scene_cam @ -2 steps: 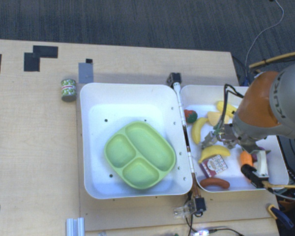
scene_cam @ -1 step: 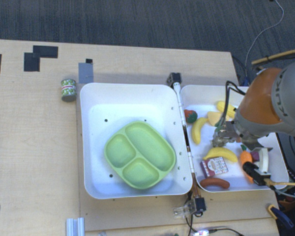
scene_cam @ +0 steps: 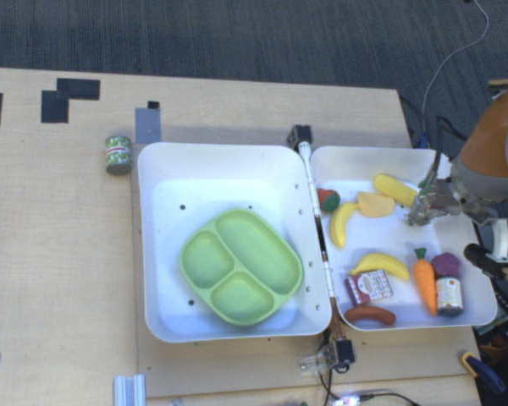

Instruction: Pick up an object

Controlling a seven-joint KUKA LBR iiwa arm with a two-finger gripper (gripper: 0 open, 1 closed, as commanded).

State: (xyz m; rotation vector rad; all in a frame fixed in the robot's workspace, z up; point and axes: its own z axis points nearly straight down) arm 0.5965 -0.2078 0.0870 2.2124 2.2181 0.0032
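Camera view: gripper [scene_cam: 421,212] beside a long yellow corn cob [scene_cam: 394,189].

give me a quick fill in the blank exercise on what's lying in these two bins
1. The green divided plate lies in the ____ bin.
2. The plate has ____ compartments.
3. The carrot lies in the ____ bin.
4. The end effector hovers over the right bin's ____ edge.

Missing words: left; three; right; right
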